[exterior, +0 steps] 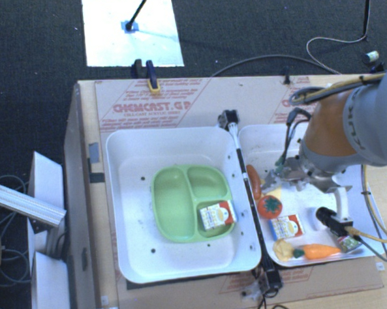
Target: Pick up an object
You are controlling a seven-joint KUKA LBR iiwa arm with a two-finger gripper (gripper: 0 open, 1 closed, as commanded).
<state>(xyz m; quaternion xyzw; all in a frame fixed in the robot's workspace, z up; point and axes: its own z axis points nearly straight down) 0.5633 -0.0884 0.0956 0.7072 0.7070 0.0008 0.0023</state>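
The gripper [273, 178] is being crowded by the tomato [270, 206] and sausage [253, 181]; its opening cannot be told, so a misgrasp is being risked.

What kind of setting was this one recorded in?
Probably a robotics lab set up for grasping trials. A bench topped with printed protective sheeting carries two white bins of toy food, including a carrot and a green divided plate, with loose cables on dark carpet.
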